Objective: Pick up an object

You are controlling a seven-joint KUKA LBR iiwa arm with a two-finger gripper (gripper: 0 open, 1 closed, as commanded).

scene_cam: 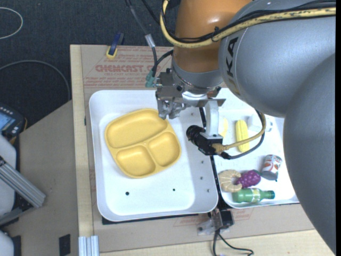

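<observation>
Tool hung over the left white bin, right at the far edge of the yellow three-compartment plastic plate; whether it was wide or narrow could not be told, for the grey arm with its orange band hid much of it. The plate lay in the far half of that bin, one long compartment toward the far side and two smaller ones nearer, and it seemed to rest flat on the bin floor.

The right white bin, partly covered by the arm, held a yellow corn cob, a small red and white can, a bunch of purple grapes, a tan cookie-like round touching the grapes, and a green bottle lying on its side near the front rim. Both bins sat on the brown cardboard-covered tabletop, with a small blue and yellow clip at its far edge.
</observation>
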